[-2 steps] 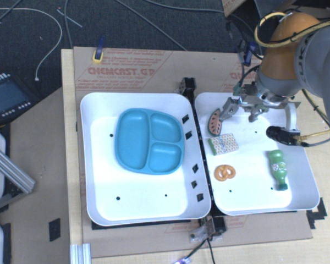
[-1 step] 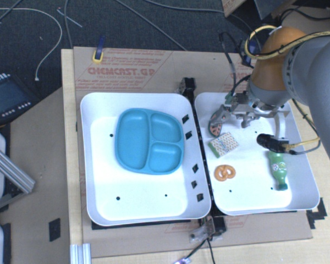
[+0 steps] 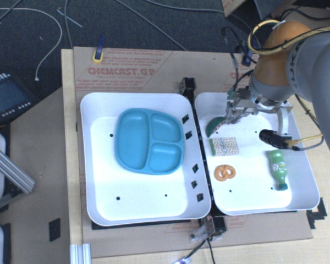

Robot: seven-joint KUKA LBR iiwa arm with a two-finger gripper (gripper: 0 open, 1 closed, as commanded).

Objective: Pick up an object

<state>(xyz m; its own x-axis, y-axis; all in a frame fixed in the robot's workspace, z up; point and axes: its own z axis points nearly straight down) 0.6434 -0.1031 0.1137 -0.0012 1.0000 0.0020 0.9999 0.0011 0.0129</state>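
The left bin (image 3: 148, 218) and right bin (image 3: 264, 207) sit side by side on the tabletop (image 3: 74, 202), rims touching; nearest in the right bin lies a green bottle (image 3: 278, 169), on its side near the right wall; left of it, well apart, a pretzel (image 3: 225, 172); just beyond the pretzel, a speckled pad (image 3: 224, 146); level with these, in the left bin, a blue plate (image 3: 149, 141) with three compartments lies flat; farther back in the right bin, by its left wall, lies a dark green piece (image 3: 213, 127); the gripper (image 3: 231, 116) hangs just beside it, on its far right; whether it is closed, or grips the piece, I cannot tell; a blue clip (image 3: 99, 48) sits at the tabletop's far edge.
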